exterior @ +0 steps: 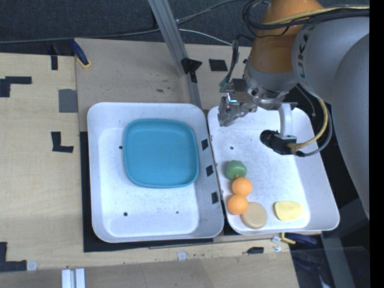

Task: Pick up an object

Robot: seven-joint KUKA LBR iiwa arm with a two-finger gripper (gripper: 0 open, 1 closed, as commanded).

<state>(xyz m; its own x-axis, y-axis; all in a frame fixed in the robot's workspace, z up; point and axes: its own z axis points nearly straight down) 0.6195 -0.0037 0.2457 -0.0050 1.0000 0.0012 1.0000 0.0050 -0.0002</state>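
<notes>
- Metal-grey two-finger gripper (pixel 230 114) hangs over the far left corner of the right shallow white bin (pixel 312 179); its jaws look close together, but whether they are open or shut I cannot tell, and nothing shows between them.
- Above it, the grey arm with its orange band (pixel 282 32) reaches in from the right.
- Nearer the camera in the same bin, well apart from the gripper, a round green object (pixel 236 169) lies just beside two small orange balls (pixel 241 186), one below the other.
- Beside the lower ball sits a flat tan disc (pixel 254 215), and near that a pale yellow lump (pixel 288 210).
- Left shallow white bin (pixel 105 161) bears a square turquoise plastic plate (pixel 161 152).
</notes>
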